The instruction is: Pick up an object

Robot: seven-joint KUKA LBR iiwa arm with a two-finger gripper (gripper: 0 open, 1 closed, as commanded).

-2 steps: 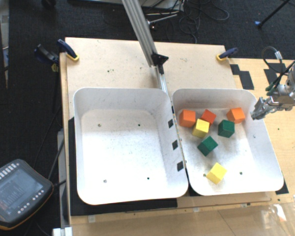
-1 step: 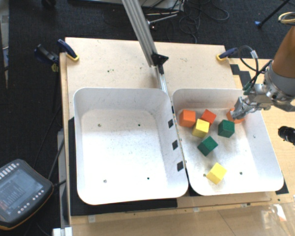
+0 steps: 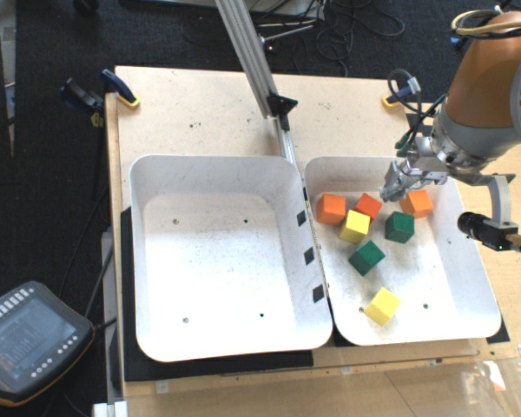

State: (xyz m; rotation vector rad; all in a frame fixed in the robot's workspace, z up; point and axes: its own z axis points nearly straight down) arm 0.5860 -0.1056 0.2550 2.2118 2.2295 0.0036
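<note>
Jaws (image 3: 398, 183) of the grey arm are hanging low over the far end of the right bin (image 3: 469, 268); whether they are apart or together cannot be told. They are sitting between two orange blocks, one (image 3: 369, 205) just beside them on the left and one (image 3: 417, 202) on the right. Two green blocks (image 3: 399, 227), two yellow ones (image 3: 356, 225) and a third orange one (image 3: 331, 208) are lying nearby. Because the blocks are crowding together, the jaws are likely to nudge a neighbour and miss.
</note>
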